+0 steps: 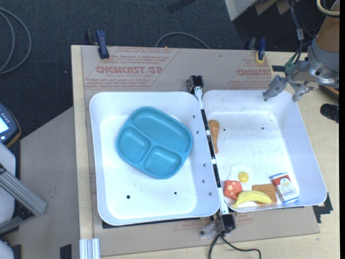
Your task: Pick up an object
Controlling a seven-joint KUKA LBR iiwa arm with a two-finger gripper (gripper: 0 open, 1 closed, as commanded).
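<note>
Brown printed surface (161, 69) carries left white bin (102, 144) and right white bin (302, 144), touching side by side.

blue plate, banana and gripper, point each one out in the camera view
blue plate (154, 142): camera view, on the ridge where its three compartments meet.
banana (253, 198): camera view, on the middle of its curved body.
gripper (287, 90): camera view, midway between its two spread fingertips.

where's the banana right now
The banana lies in the right bin, at its near edge in the camera view, just below the red block and the small yellow piece, with the brown piece and the small carton to its right.
</note>
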